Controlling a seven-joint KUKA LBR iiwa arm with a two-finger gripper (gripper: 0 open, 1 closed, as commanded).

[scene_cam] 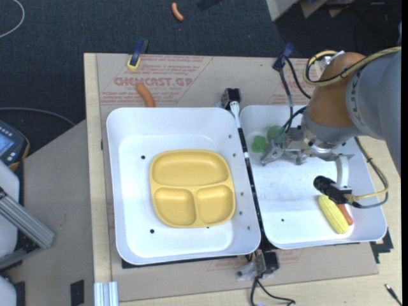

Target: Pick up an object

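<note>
Two white bins are seen side by side on a cardboard-covered bench. The left bin [121, 171] is occupied by a yellow divided tray [191, 187], w/ three compartments, laid flat near the bin's centre.

The arm [357, 94] is reached in from the right, w/ its orange band above the wrist, and is held over the far part of the right bin [287, 228]. The gripper [280, 150] is pointed left & down, just beside a green object [260, 143] at the bin's far-left corner. Whether the fingers are apart or together can't be told, as they are blurred against the bin; contact w/ the green object can't be told either.

A yellow corn cob [333, 214] is laid at the near right of the right bin, touching an orange piece [345, 215] on its right. A small orange item [146, 95] is seen on the cardboard beyond the left bin.
</note>
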